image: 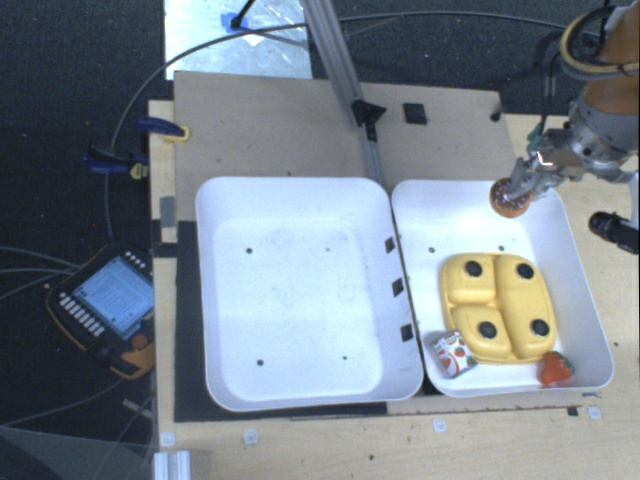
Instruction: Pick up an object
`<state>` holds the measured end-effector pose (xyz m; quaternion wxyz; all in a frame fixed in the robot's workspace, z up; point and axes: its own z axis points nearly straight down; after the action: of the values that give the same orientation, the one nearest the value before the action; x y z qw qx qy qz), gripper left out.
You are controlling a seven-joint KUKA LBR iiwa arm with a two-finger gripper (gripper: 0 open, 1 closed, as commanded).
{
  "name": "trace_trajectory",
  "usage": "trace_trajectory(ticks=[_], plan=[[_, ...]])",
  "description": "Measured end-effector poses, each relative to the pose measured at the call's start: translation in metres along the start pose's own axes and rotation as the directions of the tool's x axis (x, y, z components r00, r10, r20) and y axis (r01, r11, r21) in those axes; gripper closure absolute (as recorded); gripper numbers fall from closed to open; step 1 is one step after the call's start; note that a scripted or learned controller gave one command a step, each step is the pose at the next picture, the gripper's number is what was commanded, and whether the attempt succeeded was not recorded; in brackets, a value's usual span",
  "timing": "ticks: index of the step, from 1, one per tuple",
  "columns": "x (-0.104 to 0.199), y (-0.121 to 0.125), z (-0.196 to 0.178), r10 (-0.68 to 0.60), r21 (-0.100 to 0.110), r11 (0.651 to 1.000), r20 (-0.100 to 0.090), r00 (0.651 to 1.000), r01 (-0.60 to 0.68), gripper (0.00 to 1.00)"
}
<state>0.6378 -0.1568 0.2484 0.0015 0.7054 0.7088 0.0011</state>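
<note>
Right bin: yellow tray, small can, red object.

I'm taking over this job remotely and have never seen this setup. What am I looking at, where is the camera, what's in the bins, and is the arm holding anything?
One fixed camera looks down at a slant on a bench with two shallow white bins. The left bin sits beside the right bin. The grey robot arm comes in from the right; its gripper is at the right bin's far edge, over a small brownish round thing. Whether it grips that thing is unclear. Lying in the right bin: a large yellow block with four dark holes, a small red and white object, and a small orange-red object.
</note>
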Motion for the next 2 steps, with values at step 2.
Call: trace_trajectory(ticks=[2], plan=[[0.101, -0.008, 0.003, -0.006, 0.001, 1.0, -0.003, 1.0, 0.006, 1.0]])
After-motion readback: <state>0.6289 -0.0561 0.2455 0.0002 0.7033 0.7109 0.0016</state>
